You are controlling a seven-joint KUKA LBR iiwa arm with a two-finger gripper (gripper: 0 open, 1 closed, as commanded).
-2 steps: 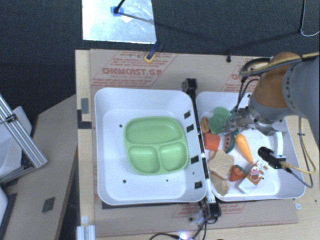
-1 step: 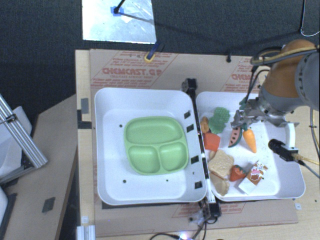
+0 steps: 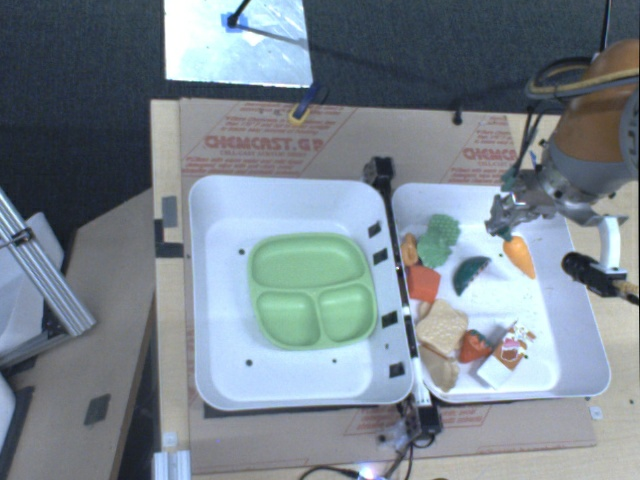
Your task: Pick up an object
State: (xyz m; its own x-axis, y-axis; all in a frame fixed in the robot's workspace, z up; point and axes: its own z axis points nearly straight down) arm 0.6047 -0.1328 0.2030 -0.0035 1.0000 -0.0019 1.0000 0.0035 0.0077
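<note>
The gripper (image 3: 503,220) hangs over the right bin (image 3: 580,358) at about two o'clock of that bin's floor, and whether it is open or closed cannot be told from this slant. Just beside it, toward four o'clock, lies an orange carrot (image 3: 519,256) — close under the tool, though contact cannot be made out. Toward nine o'clock from the carrot sit a green broccoli piece (image 3: 438,236) and a dark green wedge (image 3: 469,272). Near the bin's left wall is a red block (image 3: 424,284), and toward six o'clock a slice of bread (image 3: 442,330), a small red piece (image 3: 474,346) and a white packet (image 3: 497,366). The left bin (image 3: 220,368) holds a light green divided tray (image 3: 310,290) — well apart from the arm.
</note>
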